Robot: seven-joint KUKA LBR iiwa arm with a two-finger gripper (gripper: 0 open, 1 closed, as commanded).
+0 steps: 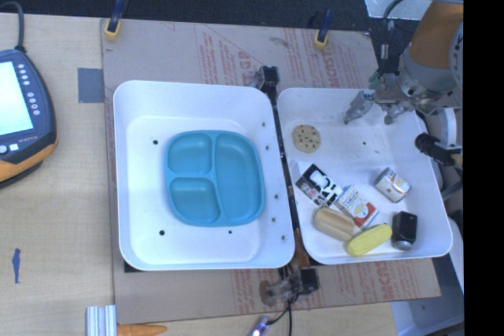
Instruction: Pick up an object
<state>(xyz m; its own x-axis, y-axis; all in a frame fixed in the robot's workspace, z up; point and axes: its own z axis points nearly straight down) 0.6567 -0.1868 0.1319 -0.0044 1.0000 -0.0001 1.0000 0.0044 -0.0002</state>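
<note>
The fingers (372, 110) are spread apart with nothing between them, hanging over the far part of the right bin (429, 248), near its far right corner. The grey arm (429, 43) with its orange band reaches in from the table's right edge.

Below and to the left of the fingers, a round cookie (306, 138) lies near the bin's left wall, well apart from them. Toward the near edge of the same bin sits a cluster: a black-and-white packet (316, 185) touching a small orange-and-white box (357, 206), a tan bread roll (335, 223) just beside a yellow corn cob (368, 240), and a small black object (404, 229) at the near right corner. A little grey-and-white carton (391, 185) sits apart by the right wall.

The left bin (134, 248) holds a blue divided plate (214, 177) at its middle. A handheld control pendant (22, 110) rests at the table's left edge.
</note>
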